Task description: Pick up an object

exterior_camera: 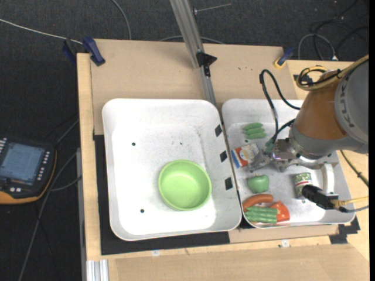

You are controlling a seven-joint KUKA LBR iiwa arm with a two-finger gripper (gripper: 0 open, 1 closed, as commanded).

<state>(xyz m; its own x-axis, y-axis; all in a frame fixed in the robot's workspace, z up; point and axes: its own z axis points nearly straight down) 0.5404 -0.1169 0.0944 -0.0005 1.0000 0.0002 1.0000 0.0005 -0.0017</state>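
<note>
A plywood tabletop [158, 63] on dark carpet carries two white bins. In the right bin [234, 113] the likeliest target, a small red-and-white packet [245, 154], lies near the bin's left wall, its long axis running roughly from 8 to 2 o'clock. The gripper [265, 158] sits just beside it, at the packet's 3 o'clock; whether it is released or clenched cannot be told. A green round toy [258, 184] lies at the gripper's 6 o'clock, green pods [254, 130] at 11 o'clock. The left bin [117, 157] holds a green bowl [184, 185].
</note>
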